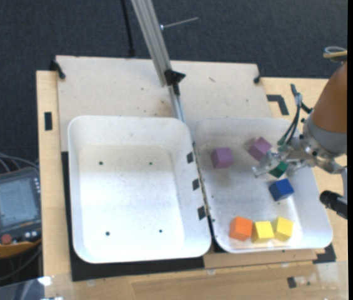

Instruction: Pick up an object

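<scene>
Arm (332,114) reaches over the right bin (317,239), claw (278,165) pinching a green object (280,167).

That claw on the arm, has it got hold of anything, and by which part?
Cannot be told. The gripper sits low in the right bin, over something green, just above the blue cube.

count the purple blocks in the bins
2, both in the right bin: one purple block near its left wall, the other further right, beside the claw. Another may be hidden under the arm.
</scene>
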Motion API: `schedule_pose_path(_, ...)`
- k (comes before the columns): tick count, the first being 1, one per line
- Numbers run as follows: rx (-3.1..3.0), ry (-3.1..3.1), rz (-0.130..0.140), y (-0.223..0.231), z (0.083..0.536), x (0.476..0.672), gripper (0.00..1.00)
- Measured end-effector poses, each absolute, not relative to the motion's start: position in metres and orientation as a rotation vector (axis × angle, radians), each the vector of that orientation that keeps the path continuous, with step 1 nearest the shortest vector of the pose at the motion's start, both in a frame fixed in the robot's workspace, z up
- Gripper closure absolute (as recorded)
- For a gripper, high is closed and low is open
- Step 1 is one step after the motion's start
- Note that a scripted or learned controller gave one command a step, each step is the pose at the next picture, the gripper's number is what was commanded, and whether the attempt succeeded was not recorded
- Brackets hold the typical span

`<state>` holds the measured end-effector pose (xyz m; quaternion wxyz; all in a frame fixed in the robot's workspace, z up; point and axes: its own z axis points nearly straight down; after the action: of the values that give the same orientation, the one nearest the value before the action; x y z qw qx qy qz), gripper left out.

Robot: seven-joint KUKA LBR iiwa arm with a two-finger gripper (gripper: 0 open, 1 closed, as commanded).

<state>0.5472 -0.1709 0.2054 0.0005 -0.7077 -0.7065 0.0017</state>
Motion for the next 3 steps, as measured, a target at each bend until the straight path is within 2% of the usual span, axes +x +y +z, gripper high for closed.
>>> schedule_pose_path(2,-2.225,-2.221,0.002,-0.178,0.12,0.54,0.0)
schedule_pose_path(3,-2.235,-2.216,-0.006,-0.178,0.133,0.541,1.0)
